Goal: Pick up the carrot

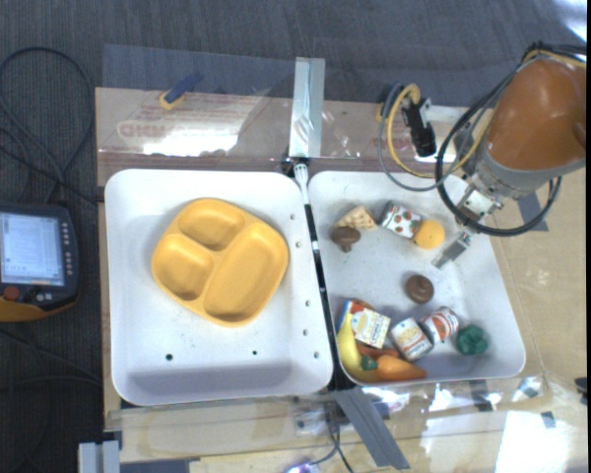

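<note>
— What are we seeing on the bench?

— We are looking down on two white bins lying side by side; the left bin (128, 363) is holding a yellow divided plate (220, 259), and the right bin (497, 304) is holding a scatter of toy food.

— And the carrot?

— The carrot (399, 369) is lying flat at the near edge of the right bin, its tip pointing right; it is pressing against a banana (347, 351) on its left, and a small carton (370, 327) and a can (410, 338) are sitting just behind it (a green piece (472, 340) is resting further right).

— Where is the arm?

— The arm (537, 116) is reaching in from the right; we are seeing the gripper (452, 249) hanging over the right bin's far right part, near an orange ball (429, 234) and well apart from the carrot.

— Is it gripping anything?

— We cannot tell how the jaws are standing; nothing is showing between them.
</note>
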